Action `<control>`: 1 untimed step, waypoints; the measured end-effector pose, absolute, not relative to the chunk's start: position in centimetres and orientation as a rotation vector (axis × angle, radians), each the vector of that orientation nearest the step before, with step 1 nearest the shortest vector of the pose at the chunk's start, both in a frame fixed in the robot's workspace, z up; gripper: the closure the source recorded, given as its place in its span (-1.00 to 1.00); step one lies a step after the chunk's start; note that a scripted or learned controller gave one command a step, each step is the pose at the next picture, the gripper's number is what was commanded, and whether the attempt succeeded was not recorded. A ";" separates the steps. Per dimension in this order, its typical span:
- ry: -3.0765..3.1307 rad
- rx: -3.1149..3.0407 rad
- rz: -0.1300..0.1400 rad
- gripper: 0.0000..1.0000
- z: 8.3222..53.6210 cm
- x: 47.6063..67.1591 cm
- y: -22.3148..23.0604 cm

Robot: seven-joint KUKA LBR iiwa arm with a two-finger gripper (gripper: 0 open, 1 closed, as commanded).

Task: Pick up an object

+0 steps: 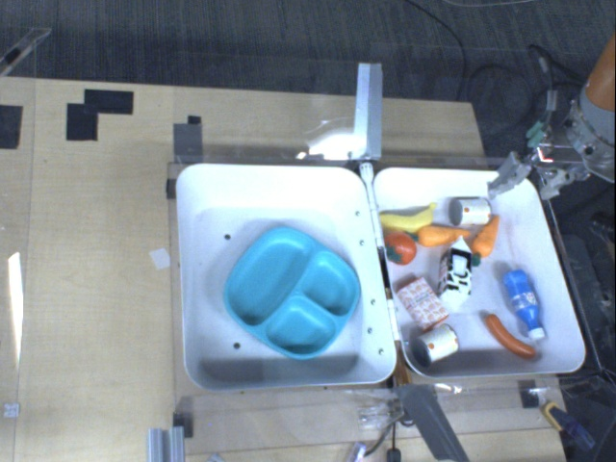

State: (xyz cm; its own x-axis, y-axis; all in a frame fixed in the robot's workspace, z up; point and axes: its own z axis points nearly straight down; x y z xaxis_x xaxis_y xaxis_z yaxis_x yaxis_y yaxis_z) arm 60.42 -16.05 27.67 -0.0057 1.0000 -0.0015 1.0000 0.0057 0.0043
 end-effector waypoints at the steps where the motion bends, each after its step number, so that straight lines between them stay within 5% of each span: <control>1: 2.208 2.231 0.003 -1.00 12.9 62.5 -14.4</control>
State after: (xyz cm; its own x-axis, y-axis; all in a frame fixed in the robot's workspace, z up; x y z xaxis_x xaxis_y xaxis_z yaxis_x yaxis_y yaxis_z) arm 62.53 -14.45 12.95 0.0106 0.9999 -0.0006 0.9999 -0.0106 0.0037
